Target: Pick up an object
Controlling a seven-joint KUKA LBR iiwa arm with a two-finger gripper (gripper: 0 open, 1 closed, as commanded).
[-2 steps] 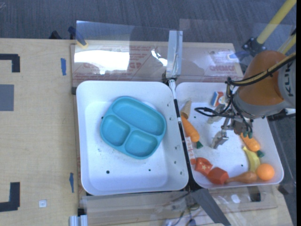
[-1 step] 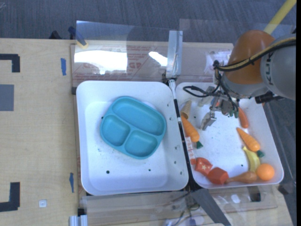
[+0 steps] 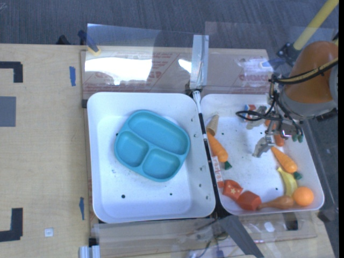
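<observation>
Left bin (image 3: 102, 198) carries a blue three-compartment plastic plate (image 3: 152, 144); right bin (image 3: 317, 203) has toy food scattered along its edges. The hand (image 3: 262, 147) hangs low, whether apart or together I cannot tell, beside an orange plastic carrot (image 3: 284, 160) — light, stiff, slick; best pinched across its thick middle.

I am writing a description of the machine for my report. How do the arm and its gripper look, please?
The arm enters from the right: a rounded orange band above grey casing, with black cables looping across it. At its end, the gripper is a small grey metal piece on a dark wrist with thin wires and small red and blue parts.
</observation>
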